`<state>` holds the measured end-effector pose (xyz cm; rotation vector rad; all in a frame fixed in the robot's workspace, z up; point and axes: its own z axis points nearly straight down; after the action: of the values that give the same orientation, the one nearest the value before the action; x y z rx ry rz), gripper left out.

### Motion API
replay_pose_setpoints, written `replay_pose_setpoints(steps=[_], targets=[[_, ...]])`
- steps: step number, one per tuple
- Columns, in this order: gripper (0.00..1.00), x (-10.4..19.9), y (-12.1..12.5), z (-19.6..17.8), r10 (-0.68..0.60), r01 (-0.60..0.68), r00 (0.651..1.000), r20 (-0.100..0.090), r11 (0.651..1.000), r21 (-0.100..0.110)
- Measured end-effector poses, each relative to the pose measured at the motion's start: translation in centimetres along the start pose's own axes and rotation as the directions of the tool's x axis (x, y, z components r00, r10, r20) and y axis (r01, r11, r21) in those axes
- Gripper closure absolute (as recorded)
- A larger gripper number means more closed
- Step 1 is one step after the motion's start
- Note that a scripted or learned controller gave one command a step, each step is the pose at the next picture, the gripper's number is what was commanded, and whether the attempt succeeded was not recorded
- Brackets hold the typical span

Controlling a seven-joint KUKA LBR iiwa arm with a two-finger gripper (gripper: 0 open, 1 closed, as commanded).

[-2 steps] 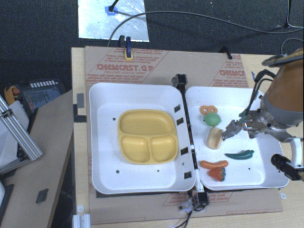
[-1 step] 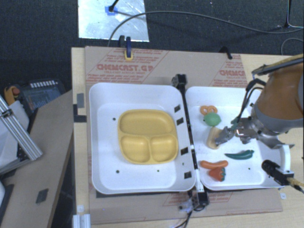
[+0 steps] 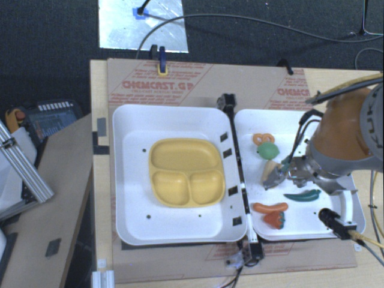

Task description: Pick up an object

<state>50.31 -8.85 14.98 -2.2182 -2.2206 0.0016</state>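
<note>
The gripper (image 3: pixel 277 177) hangs over the right bin (image 3: pixel 300 117) mid-floor — whether it holds anything I cannot tell; the green pepper (image 3: pixel 302 195) lies just beside it toward the near edge, long axis running left-right

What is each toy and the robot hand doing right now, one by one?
Yellow plastic three-compartment tray: flat in the left white bin.
Orange pretzel toy: lying in the right white bin.
Green round toy: just below the pretzel.
Teal pepper toy: lying flat.
Orange-red carrot-shaped toy: lying flat.
Red toy: beside the carrot.
End effector: low over the right bin.
</note>
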Motion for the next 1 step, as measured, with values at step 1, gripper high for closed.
replay_pose_setpoints(steps=[1], targets=[[0.0, 0.33, 0.99, 5.01, 0.0, 0.0, 1.0, 0.0, 1.0, 0.0]])
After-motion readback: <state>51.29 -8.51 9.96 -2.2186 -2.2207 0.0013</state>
